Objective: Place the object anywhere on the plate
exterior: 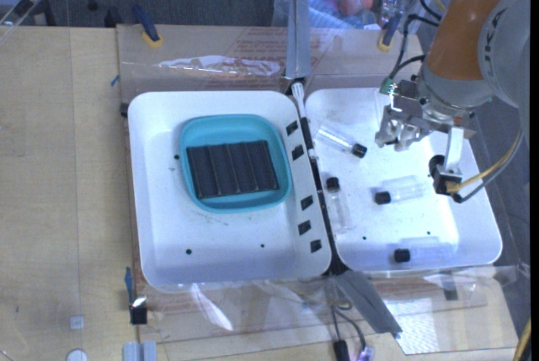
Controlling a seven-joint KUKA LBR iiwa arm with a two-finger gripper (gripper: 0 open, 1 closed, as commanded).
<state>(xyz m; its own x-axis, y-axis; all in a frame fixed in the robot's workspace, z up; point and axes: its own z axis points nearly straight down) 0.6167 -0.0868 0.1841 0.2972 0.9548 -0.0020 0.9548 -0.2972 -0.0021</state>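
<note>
The pincer [398, 136] hangs over the right bin [472, 246], open or closed I cannot tell, with the clear tubes [341, 139] lying below; the pick looks pending, then carrying across to the blue plate [192, 132].

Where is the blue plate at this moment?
In the camera view, the blue plate lies in the left bin, near its middle, with a dark ribbed insert on it. The gripper is over the right bin, away from the plate.
</note>
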